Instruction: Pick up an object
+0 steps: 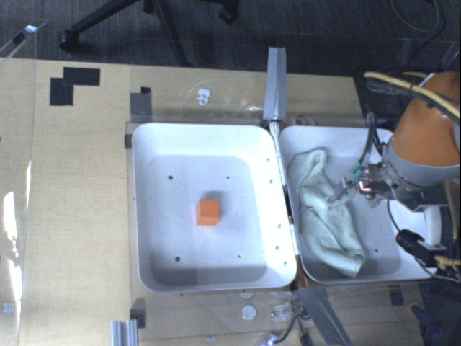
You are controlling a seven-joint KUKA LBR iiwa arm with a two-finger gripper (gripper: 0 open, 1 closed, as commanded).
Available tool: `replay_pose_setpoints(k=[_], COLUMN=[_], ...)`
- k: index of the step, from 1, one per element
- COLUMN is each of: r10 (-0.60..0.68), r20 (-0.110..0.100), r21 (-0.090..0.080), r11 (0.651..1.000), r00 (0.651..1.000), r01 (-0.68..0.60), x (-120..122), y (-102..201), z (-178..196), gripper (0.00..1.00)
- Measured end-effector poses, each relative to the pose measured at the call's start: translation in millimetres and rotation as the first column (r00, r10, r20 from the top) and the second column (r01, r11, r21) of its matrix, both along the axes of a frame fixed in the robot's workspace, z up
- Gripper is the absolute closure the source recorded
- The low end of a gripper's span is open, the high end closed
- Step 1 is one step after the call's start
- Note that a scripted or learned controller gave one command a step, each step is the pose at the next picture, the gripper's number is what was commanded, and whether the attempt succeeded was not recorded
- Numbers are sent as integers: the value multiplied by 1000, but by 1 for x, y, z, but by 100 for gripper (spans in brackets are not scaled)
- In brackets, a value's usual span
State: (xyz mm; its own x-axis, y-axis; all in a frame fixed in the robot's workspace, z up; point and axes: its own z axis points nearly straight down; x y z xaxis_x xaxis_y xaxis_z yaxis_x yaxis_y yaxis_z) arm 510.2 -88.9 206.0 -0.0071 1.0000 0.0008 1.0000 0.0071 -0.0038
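Left bin (155, 265) is sitting at 9 o'clock of centre, holding an orange cube (208, 212) near its middle, flat on the floor, well apart from every wall. Cube is looking small, stiff and light, probably foam or wood, so it should be taking a firm pinch on two opposite flat faces without slipping much.

Moving right: a grey divider post (276, 85) is standing at 12 o'clock between the two bins. Right bin (403, 265) is holding a crumpled white towel (328, 218), running from 12 down to 6 o'clock along that bin's left half. Towel is soft, limp and light; it will be draping and stretching when lifted, so grabbing a raised fold is working better than a flat patch.

Gripper (344, 191) is reaching in from 3 o'clock and sitting right at the towel's upper fold, touching or just over it. Cannot tell if it is apart or closed on cloth; the tip is too small and blurred. My read: towel is the likelier target, grasp under way, lift not yet done.

Surface: pale wood bench (65, 193), black tape marks (72, 83) at 10 o'clock. Dark carpet and a chair base (155, 6) are showing at 11 to 12 o'clock.
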Motion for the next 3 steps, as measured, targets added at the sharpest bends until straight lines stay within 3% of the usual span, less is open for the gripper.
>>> replay_pose_setpoints(k=[1, 2, 3], r10=[-138, -134, -278], r20=[13, 10, 0], r21=[0, 3, -3], r11=[990, 991, 960], r00=[990, 991, 960], r01=[138, 134, 278], x=[10, 12, 34], y=[0, 3, 38], z=[-111, -103, 0], gripper=[0, 100, 100])
